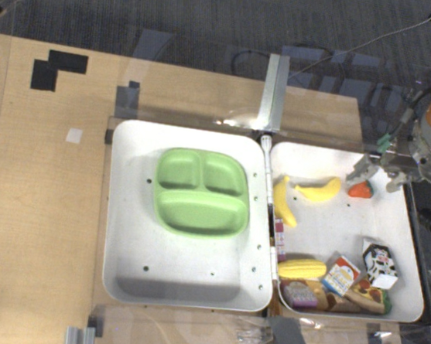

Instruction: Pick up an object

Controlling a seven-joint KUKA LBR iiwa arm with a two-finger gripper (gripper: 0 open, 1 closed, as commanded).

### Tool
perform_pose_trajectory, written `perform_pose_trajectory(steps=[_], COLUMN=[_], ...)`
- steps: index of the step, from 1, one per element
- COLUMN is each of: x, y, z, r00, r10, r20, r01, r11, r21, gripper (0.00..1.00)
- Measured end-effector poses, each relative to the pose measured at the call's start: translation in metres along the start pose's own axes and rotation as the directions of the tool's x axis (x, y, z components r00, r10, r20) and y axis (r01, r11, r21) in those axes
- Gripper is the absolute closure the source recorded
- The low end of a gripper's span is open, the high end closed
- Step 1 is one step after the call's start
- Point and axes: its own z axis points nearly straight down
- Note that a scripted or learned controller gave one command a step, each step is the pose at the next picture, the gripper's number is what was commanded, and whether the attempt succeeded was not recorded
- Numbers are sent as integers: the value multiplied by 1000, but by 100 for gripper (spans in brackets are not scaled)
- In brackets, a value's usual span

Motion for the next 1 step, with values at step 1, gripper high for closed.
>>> perform_pose_trajectory(steps=[1], x=[1], y=[33], z=[106], r00=[996], r10=[-92], r20=[0], r01=[92], r11=[996], r21=[1], gripper=[0])
